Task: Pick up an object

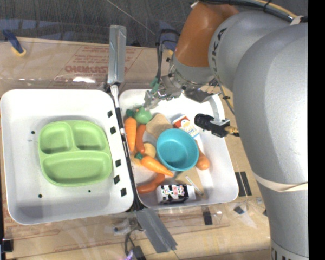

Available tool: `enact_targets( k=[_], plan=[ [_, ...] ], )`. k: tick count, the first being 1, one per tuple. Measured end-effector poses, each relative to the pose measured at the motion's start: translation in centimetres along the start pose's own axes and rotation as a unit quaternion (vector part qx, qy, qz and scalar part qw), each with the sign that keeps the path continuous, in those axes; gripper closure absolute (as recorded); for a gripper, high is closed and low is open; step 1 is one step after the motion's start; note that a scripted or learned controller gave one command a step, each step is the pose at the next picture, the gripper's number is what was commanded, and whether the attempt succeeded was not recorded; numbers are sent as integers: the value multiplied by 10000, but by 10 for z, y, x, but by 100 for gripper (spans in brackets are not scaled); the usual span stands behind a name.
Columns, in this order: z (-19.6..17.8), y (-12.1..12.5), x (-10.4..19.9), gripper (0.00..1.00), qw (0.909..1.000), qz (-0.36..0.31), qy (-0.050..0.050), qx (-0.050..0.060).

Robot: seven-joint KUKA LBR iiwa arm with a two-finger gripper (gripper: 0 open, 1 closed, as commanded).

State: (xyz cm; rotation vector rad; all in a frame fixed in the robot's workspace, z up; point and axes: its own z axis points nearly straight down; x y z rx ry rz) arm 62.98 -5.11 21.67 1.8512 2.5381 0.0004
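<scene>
Seemingly green toy (143,115) beneath gripper (158,95)

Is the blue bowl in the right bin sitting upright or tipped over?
Roughly upright, leaning slightly. The blue bowl shows its open mouth and inner hollow to the camera, resting on the carrots in the right bin.

Two bins sit side by side on the tabletop (54,64). The left bin (16,145) holds a divided plate (74,151) at its centre. The right bin (222,167) holds a pile of items: a bowl (176,148) lies at the middle, two carrots (130,133) lie to its left against the dividing wall, and a small carton (173,192) lies at the near edge. The end effector (156,95) sits over the far left corner of the right bin.
</scene>
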Motion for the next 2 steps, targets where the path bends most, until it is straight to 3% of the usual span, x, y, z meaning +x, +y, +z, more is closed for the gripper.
enact_targets(
  k=[1, 2],
  plan=[
    [-11, 14, 52, 100, 9971, -767, 2, 19],
    [17, -42, 81, 100, 9992, -408, 10, 42]
  ],
)
